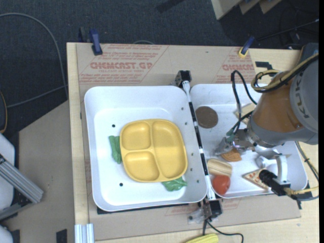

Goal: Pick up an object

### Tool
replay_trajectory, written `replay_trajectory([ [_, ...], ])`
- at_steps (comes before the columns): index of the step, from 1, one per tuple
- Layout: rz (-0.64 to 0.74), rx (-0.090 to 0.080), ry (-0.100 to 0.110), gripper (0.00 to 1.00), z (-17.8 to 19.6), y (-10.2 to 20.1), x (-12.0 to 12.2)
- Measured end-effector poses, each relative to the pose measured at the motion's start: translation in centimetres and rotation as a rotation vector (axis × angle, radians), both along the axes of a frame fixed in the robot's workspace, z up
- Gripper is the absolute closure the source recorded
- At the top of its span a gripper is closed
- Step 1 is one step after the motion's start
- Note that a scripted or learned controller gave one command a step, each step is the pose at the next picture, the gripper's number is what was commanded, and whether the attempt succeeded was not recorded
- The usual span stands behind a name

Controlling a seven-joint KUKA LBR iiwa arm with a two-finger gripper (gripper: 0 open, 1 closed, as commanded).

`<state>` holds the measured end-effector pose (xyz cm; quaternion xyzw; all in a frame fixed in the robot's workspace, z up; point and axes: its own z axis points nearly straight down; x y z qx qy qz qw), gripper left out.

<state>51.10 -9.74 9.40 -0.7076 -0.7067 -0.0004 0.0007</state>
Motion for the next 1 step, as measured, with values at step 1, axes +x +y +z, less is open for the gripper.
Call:
replay_trajectory([
  [1,0.004,-0.001,-0.005,1.00,9.23,5.02,9.16],
])
